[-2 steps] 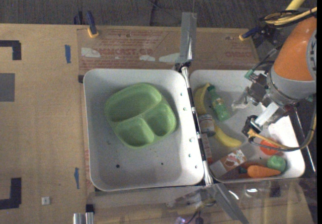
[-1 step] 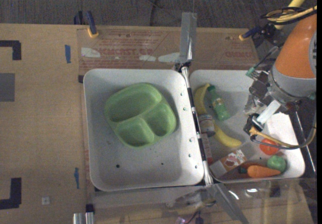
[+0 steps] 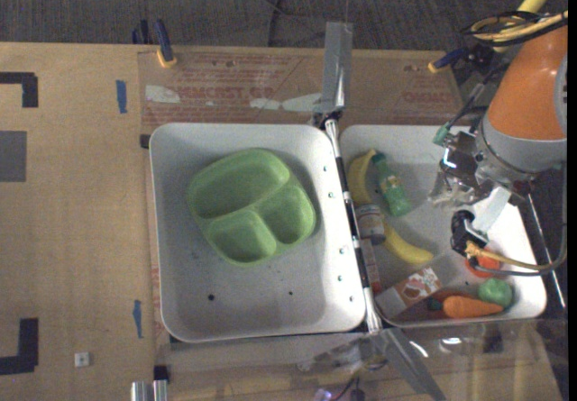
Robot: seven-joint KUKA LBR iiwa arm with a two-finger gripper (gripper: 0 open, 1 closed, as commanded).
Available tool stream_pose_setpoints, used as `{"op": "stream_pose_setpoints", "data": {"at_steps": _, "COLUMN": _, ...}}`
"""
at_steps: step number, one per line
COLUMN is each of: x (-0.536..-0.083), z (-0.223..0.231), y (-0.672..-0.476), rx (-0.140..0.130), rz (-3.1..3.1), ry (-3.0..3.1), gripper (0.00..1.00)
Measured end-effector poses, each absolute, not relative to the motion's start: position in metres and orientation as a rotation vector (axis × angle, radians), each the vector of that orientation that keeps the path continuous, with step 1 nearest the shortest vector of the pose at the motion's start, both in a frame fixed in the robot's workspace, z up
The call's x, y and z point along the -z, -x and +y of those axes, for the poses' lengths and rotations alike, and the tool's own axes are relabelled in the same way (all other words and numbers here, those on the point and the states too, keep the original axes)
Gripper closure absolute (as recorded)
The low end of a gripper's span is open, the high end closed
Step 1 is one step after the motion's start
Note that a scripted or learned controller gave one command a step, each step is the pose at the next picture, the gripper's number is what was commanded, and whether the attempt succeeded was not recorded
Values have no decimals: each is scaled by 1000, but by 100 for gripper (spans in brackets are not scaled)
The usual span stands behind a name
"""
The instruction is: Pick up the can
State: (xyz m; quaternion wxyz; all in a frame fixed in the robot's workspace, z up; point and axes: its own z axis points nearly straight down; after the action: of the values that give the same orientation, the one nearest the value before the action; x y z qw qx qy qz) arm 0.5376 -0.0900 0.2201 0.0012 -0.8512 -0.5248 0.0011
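The can (image 3: 370, 223) is lying, as far as I am making out, against the left wall of the right bin (image 3: 532, 305), tucked close to the divider between the two bins. It is small and dark with a pale label, and I am reading it as the can only tentatively, since it is small in the camera view. A banana (image 3: 361, 176) is curving just above it, a green bottle (image 3: 391, 186) is resting beside that banana, and a second banana (image 3: 407, 249) is lying just below and to the right of the can.

I am judging the risks from here as these: the can is sitting so near the wall that one side of a grasp may be striking the rim or the divider instead of sliding down past it. The bananas on both sides are crowding it, so a slightly off descent may be closing on fruit or nudging the can away. Lying on its side, it may also be rolling under contact.

The gripper (image 3: 462, 185) is hanging over the right part of the right bin, well apart from the can, with the arm's orange band (image 3: 534, 93) above it. I am unable to tell how the jaws are standing, as cabling and bracketry are cluttering that spot, and I am seeing nothing held there.

The green divided plate (image 3: 252, 206) is sitting in the left bin (image 3: 171, 300), and a carrot (image 3: 471, 306) is lying near the right bin's front edge.
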Motion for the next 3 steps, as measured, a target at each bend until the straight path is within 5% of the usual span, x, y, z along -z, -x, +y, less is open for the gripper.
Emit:
{"op": "stream_pose_setpoints", "data": {"at_steps": 1, "x": -435, "z": -128, "y": -518, "rx": 1, "rz": -1460, "ry": 2784, "gripper": 100}}
{"op": "stream_pose_setpoints", "data": {"at_steps": 2, "x": -435, "z": -125, "y": -557, "rx": 0, "rz": -1254, "ry": 2883, "gripper": 100}}
{"op": "stream_pose_setpoints", "data": {"at_steps": 3, "x": -435, "z": -107, "y": -528, "rx": -4, "rz": -1259, "ry": 2877, "gripper": 100}}
